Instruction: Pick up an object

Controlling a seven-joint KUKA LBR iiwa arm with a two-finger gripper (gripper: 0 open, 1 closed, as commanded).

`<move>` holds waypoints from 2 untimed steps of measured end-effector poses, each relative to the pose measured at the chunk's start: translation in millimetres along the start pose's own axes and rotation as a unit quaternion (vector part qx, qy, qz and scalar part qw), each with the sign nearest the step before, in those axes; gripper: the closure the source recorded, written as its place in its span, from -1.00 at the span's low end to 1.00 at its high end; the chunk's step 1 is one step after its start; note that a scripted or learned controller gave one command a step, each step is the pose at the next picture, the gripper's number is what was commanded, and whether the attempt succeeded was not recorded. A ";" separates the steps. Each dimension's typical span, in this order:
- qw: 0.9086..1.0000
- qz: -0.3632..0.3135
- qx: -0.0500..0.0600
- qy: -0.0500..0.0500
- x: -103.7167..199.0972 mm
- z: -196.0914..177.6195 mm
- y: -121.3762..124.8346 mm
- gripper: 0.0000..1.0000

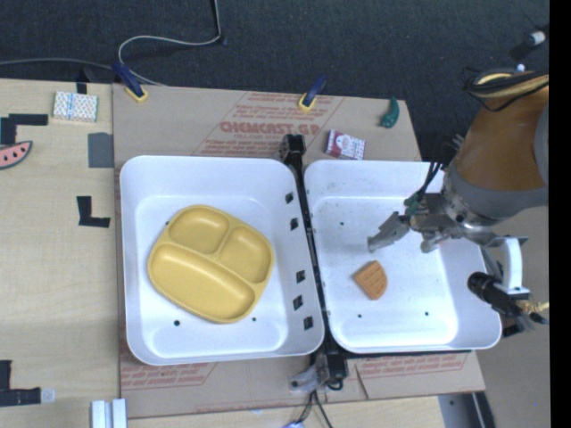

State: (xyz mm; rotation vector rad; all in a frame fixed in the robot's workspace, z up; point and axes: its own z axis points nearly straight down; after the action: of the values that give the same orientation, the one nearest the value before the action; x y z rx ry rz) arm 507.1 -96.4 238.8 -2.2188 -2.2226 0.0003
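Two white bins are being carried side by side on the bench [53, 239]. A yellow tray [211, 262] with three compartments is lying flat in the left bin [143, 185]. A small tan biscuit [371, 280] is lying on the floor of the right bin [464, 324], toward its near side. The gripper [406, 233] is being held over the right bin, up and to the right of the biscuit and apart from it; its fingers are seen spread apart, with nothing between them. The arm [504, 159] is reaching in from the right. A small red packet [344, 144] is lying on the cardboard just behind the bins
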 end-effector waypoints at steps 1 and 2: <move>1.000 0.001 0.002 0.000 -63.3 125.6 -24.8 -1.00; 1.000 0.000 -0.003 0.001 -42.1 149.8 35.1 -1.00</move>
State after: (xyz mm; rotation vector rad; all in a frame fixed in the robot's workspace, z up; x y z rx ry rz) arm 542.2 -138.3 89.0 -2.2210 -2.2251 -0.0083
